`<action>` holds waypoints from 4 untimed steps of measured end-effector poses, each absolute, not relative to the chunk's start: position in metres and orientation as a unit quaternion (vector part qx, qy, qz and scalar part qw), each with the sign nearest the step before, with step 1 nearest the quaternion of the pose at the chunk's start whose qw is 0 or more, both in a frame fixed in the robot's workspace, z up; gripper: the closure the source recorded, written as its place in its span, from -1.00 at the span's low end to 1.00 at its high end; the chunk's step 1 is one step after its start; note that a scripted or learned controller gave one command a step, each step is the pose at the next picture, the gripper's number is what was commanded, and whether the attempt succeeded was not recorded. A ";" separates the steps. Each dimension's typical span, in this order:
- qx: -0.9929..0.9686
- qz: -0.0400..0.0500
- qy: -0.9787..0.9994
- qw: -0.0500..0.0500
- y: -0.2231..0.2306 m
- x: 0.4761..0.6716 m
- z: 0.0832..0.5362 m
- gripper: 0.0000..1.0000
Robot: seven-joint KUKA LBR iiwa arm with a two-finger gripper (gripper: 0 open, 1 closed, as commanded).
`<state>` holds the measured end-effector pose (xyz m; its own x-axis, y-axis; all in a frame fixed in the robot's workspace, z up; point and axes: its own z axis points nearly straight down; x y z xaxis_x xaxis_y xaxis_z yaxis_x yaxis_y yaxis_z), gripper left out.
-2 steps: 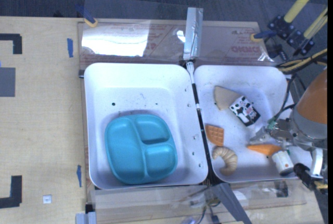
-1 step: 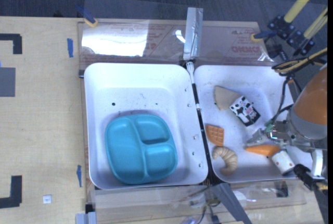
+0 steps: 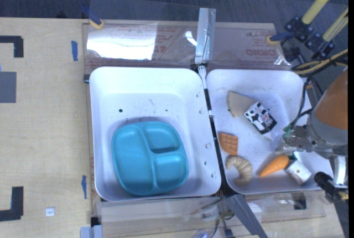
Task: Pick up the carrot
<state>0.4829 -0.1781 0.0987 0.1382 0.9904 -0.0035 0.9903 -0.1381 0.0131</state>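
The orange carrot (image 3: 275, 165) lies near the front of the right bin (image 3: 293, 81), its thick end pointing right and up. My gripper (image 3: 293, 147) hangs at the bin's right side, just above the carrot's right end, under the grey wrist and orange band. I cannot make out whether it touches the carrot.
Also in the right bin are a tan wedge (image 3: 239, 103), a black-and-white block (image 3: 260, 117), a waffle piece (image 3: 228, 143), a croissant (image 3: 239, 168) left of the carrot and a small white cylinder (image 3: 299, 172) right of it. A blue divided plate (image 3: 149, 158) lies in the left bin (image 3: 105, 120).
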 end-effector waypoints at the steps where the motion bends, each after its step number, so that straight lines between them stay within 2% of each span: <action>1: 0.663 0.001 0.748 0.005 -0.131 0.482 0.089 1.00; 2: 0.626 0.001 0.780 0.006 -0.203 0.482 0.088 1.00; 3: 0.570 0.002 0.822 0.005 -0.140 0.483 0.089 1.00; 4: 0.570 0.002 0.822 0.005 -0.140 0.482 0.088 -1.00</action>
<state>0.4825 -0.1400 0.0881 -0.3499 0.9368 -0.0055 0.9367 0.3499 0.0080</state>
